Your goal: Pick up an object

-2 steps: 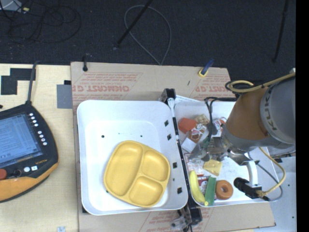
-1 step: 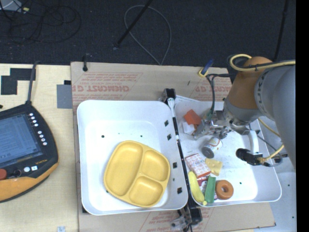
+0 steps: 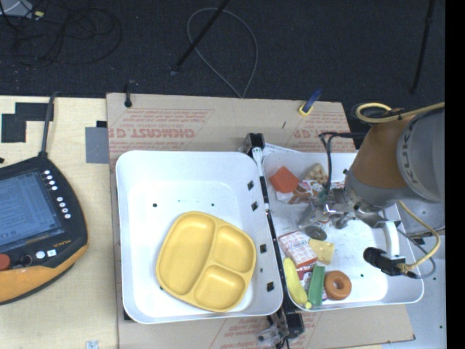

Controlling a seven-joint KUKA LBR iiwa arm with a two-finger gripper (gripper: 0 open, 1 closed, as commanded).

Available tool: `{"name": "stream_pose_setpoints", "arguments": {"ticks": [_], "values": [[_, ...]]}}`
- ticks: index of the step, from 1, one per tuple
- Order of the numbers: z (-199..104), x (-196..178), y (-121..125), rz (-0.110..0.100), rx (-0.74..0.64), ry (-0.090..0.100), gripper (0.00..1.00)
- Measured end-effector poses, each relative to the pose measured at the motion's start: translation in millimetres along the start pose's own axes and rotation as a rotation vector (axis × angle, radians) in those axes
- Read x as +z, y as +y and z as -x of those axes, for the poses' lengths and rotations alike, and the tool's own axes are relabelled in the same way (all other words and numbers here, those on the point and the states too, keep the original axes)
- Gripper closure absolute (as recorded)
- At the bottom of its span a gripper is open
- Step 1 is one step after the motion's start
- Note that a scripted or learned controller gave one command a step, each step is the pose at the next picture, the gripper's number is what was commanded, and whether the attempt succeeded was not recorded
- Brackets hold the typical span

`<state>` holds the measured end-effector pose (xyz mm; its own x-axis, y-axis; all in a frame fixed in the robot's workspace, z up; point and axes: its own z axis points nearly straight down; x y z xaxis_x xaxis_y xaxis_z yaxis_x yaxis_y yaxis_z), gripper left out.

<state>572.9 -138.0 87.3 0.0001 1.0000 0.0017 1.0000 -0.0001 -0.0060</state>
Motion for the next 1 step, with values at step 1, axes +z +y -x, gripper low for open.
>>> {"name": "stream_pose_setpoints", "arguments": {"ticks": [1], "values": [[-8.6, 0.6, 50.3, -0.006, 0.000, 0.000, 0.00]]}}
